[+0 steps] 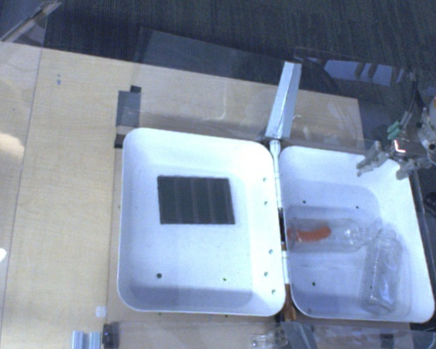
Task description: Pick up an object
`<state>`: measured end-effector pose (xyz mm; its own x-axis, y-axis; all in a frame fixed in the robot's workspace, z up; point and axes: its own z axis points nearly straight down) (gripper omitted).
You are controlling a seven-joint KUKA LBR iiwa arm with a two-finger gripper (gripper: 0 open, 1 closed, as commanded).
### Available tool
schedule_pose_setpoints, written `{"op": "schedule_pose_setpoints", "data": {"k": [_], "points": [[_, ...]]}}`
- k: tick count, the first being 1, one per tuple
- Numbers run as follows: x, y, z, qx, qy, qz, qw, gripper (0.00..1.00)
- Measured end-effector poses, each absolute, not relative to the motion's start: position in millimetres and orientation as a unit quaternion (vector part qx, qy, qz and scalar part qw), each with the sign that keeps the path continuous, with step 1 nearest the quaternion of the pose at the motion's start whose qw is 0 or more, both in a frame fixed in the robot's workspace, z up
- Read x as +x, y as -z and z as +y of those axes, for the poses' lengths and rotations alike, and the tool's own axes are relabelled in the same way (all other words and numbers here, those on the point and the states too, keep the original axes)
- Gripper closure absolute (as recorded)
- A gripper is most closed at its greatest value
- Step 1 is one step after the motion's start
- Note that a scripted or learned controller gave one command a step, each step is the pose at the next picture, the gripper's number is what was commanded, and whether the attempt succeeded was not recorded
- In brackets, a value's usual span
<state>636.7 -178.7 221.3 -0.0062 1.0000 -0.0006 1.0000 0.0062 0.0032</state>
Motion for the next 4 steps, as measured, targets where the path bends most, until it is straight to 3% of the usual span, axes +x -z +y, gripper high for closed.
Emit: {"op": "schedule_pose_setpoints", "data": {"k": [1, 2, 3, 4], "points": [[607.5, -96.0, -165.2, 0.698, -0.0019, 0.716, 0.002, 0.00], [612.5, -88.9, -108.8, 0.624, -0.0035, 0.781, 0.004, 0.00], [593.3, -186.3, -79.3, 0.625, -0.0022, 0.780, 0.003, 0.00], [563.6, -90.0, -122.2, 0.587, -0.0034, 0.810, 0.006, 0.00]]}}
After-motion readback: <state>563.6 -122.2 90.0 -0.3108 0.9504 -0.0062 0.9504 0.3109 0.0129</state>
